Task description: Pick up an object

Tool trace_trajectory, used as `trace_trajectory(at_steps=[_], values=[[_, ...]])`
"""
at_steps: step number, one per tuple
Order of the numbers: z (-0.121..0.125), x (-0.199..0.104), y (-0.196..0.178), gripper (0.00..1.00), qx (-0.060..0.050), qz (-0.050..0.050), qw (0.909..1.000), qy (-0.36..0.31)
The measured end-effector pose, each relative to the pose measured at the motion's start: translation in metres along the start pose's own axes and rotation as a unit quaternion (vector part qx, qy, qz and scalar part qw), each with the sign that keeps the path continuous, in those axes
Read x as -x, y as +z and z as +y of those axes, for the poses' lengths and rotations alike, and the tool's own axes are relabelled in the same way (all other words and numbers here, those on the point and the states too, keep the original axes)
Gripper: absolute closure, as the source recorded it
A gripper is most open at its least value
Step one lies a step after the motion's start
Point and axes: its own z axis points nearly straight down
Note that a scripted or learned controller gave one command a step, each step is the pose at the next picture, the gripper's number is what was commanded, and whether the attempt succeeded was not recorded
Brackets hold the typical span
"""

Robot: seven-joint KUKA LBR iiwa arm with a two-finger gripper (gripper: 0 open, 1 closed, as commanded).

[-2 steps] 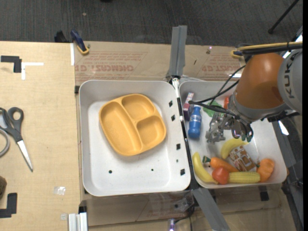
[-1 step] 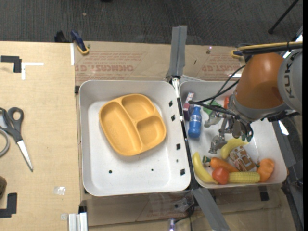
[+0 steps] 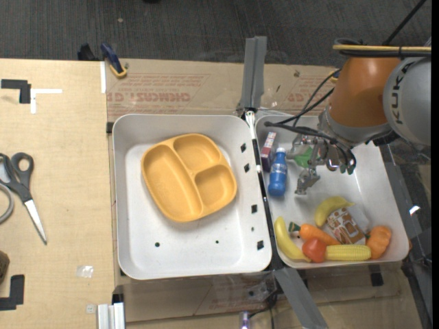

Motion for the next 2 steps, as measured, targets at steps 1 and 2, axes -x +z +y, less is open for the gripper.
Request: trace_trajectory(at_steps=[1,2], values=[[-0.014,-0.033,0.0,0.0,0.0,0.001,0.9999,-0.013],[-0.023,-0.126,-0.003,0.0,-0.001,-0.006,1.0,-0.006]])
